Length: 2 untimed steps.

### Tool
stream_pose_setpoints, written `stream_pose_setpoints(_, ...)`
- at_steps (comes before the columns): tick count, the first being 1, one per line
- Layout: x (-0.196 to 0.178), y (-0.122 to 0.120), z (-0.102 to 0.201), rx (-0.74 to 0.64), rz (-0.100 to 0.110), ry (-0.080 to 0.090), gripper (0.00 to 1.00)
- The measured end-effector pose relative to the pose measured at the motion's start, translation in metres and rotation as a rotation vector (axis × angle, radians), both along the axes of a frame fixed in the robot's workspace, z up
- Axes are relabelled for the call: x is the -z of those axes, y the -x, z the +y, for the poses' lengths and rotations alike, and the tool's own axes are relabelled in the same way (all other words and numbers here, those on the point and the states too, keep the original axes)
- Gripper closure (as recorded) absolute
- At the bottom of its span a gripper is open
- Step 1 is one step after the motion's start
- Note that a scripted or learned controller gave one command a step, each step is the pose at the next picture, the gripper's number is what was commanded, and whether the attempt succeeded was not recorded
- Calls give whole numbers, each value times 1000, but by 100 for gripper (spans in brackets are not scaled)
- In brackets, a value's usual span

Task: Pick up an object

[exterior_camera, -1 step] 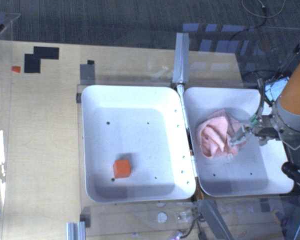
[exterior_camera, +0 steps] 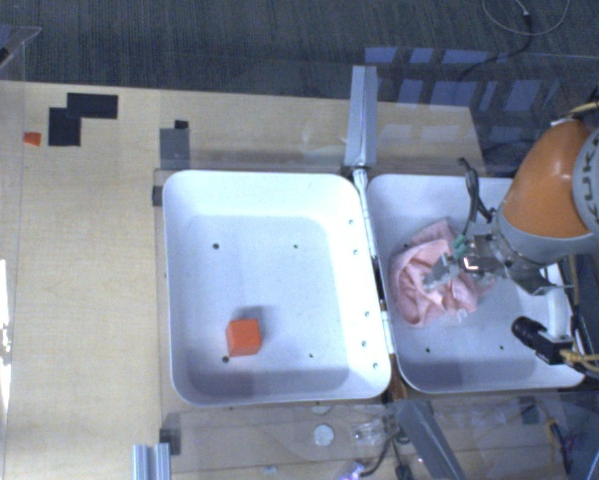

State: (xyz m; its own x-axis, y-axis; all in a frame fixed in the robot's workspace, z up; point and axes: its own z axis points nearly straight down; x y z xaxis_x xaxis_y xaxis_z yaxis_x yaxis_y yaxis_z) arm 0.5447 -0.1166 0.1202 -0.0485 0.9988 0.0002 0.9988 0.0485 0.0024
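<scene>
Pink cloth (exterior_camera: 434, 283) bunched in right bin (exterior_camera: 479, 368), pincer (exterior_camera: 459, 265) over it; can't tell its opening. Cloth looks soft, light, floppy: pinch a raised fold. Orange block (exterior_camera: 244, 337) lower left bin (exterior_camera: 269, 203).

Count on the worktop (exterior_camera: 79, 298): two bins, two objects

One orange block (exterior_camera: 244, 337) lies in the left white bin (exterior_camera: 264, 193), toward seven o'clock; one pink crumpled cloth (exterior_camera: 429, 283) lies in the right white bin (exterior_camera: 419, 363), near its centre. One grey-and-orange arm (exterior_camera: 549, 193) reaches in from three o'clock.
</scene>
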Motion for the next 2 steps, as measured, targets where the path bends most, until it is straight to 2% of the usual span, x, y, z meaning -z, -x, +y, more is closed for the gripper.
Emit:
stream_pose_setpoints(1,28,-11,-6,-51,-14,2,0)
stream_pose_setpoints(2,27,-26,23,-174,-18,6,0)
